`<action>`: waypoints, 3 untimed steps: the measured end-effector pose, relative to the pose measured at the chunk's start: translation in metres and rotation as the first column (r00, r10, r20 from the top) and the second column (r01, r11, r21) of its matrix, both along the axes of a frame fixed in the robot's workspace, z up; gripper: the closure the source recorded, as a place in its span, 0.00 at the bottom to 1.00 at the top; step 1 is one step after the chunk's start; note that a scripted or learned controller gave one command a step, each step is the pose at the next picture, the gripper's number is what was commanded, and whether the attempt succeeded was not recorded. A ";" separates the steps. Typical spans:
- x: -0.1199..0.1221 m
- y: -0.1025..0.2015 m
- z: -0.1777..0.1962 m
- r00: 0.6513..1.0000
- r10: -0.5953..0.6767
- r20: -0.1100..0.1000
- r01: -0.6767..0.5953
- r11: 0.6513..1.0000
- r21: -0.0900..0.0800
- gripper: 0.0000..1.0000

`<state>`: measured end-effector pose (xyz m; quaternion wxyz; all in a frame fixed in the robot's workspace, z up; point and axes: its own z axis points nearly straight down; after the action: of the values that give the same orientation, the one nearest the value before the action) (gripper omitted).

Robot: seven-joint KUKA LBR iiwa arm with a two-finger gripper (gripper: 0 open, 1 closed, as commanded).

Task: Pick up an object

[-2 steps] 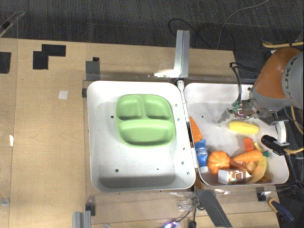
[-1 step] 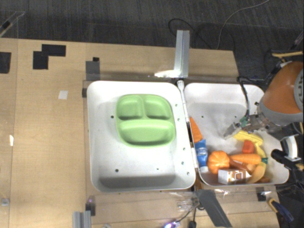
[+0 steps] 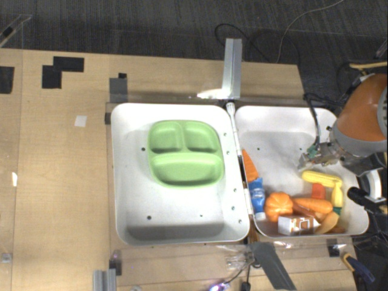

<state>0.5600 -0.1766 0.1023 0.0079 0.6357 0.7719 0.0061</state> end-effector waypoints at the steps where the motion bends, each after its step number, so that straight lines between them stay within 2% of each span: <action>1: 0.063 0.065 0.133 0.998 0.068 -0.012 -0.068 0.998 -0.001 1.00; 2: 0.063 0.065 0.133 0.998 0.067 -0.013 -0.067 0.998 -0.001 0.00; 3: 0.040 -0.004 -0.002 0.992 0.126 -0.016 -0.126 0.992 -0.001 0.00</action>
<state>0.6000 -0.1807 0.1004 0.0020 0.5858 0.8105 0.0007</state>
